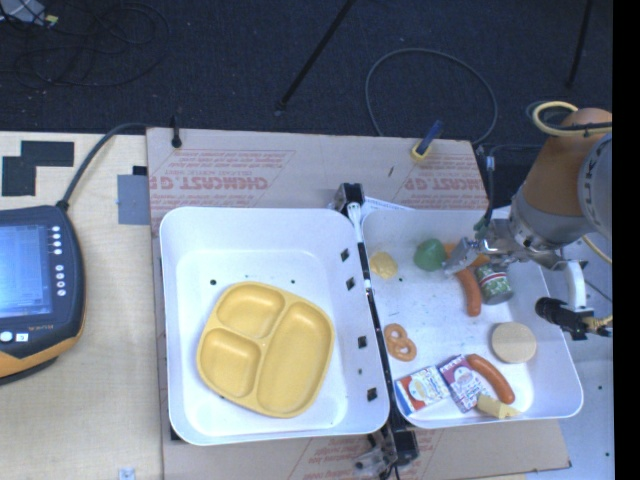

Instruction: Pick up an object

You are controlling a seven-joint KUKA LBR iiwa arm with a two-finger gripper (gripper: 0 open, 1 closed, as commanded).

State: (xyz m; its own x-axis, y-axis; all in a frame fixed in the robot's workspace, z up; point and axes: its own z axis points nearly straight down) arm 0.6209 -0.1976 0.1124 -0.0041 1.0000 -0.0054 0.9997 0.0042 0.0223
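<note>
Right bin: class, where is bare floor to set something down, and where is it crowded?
Bare floor lies between the brown pretzel, the round tan biscuit and the orange sausage. Crowded: the end effector with the green ball, and the front corner's packets.

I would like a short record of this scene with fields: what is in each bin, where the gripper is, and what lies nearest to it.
left bin: one yellow divided tray
right bin: green ball, pale yellow piece, pretzel, two sausages, small can, tan round disc, two small packets
gripper: over the right bin, upper part
nearest to gripper: upper sausage and small can
held object: none seen between the fingers
</note>
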